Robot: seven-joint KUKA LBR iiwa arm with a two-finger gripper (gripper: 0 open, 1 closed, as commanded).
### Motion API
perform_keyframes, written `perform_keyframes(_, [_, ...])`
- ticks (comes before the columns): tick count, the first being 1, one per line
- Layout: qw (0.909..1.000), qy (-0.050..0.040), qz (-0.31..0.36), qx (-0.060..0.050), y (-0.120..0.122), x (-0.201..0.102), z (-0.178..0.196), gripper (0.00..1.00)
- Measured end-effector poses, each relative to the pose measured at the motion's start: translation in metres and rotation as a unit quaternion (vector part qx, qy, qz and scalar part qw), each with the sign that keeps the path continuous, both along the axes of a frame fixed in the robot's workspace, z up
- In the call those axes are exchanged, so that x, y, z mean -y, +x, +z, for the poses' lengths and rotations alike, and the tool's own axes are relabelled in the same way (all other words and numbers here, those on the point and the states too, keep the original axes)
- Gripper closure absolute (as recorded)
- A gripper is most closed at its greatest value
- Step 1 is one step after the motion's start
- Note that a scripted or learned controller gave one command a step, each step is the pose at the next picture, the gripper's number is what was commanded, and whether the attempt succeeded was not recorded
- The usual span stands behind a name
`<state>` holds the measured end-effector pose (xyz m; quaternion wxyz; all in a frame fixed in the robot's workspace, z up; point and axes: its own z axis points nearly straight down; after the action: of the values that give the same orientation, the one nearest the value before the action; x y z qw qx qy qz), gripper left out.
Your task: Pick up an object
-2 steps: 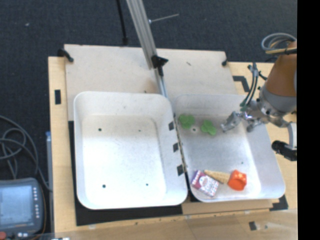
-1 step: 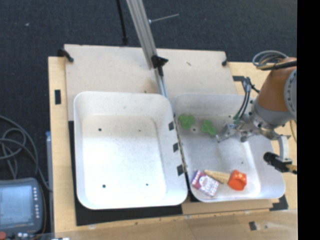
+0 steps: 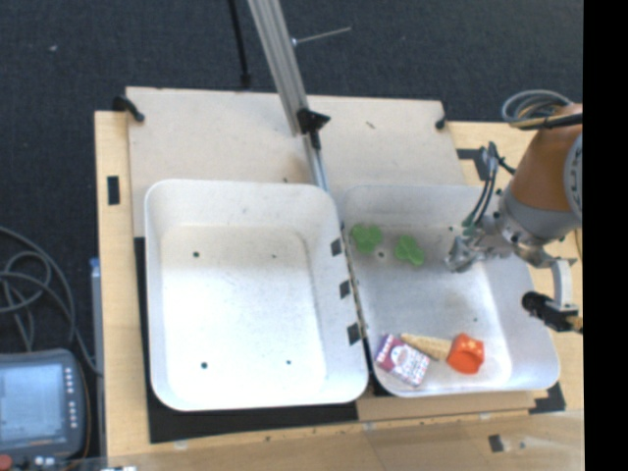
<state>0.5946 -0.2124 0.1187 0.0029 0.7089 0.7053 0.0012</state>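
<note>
Closest to the near edge of the table [image 3: 118, 263], the right bin [image 3: 525, 356] holds a small cluster along its front wall: a little carton [image 3: 402, 360] in purple-red and white, with printing on it too small and blurred to read, a tan cone-shaped piece [image 3: 425, 343] lying just beside it, and an orange-red object [image 3: 467, 353] touching the cone's wider end. I cannot make out what that orange-red thing is beyond a rounded lump with a darker top.

Farther back in the same bin lie two green pieces [image 3: 366, 237], one near the left wall and the other [image 3: 410, 252] just to its right, apart from each other. Their shapes are soft and leafy-looking, hard to name more closely.

The left bin [image 3: 245, 292] shows a bare speckled floor with a few dark dots.

The tool [image 3: 461, 257] hangs over the back right part of the right bin, near the right-hand green piece but not touching it. It is small and dark against the arm's grey wrist [image 3: 530, 226], and I cannot tell how far apart its parts stand or whether anything is in it. The arm's orange band [image 3: 545, 160] is cut off at the right.

Beyond the bins, a slanted aluminium rail [image 3: 278, 47] rises from the back of the table. At the near left corner a grey screen unit [image 3: 37, 405] sits partly cut off, its display unreadable.
</note>
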Motion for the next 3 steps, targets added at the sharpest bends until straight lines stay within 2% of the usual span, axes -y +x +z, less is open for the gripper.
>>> perform_keyframes(1, [1.0, -0.0002, 0.001, 0.001, -0.005, 0.005, 0.062, 1.0])
perform_keyframes(2, [1.0, -0.0002, 0.0, 0.001, -0.007, 0.012, 0.108, 1.0])
perform_keyframes(3, [1.0, -0.0005, 0.004, 0.002, -0.007, 0.012, 0.173, 1.0])
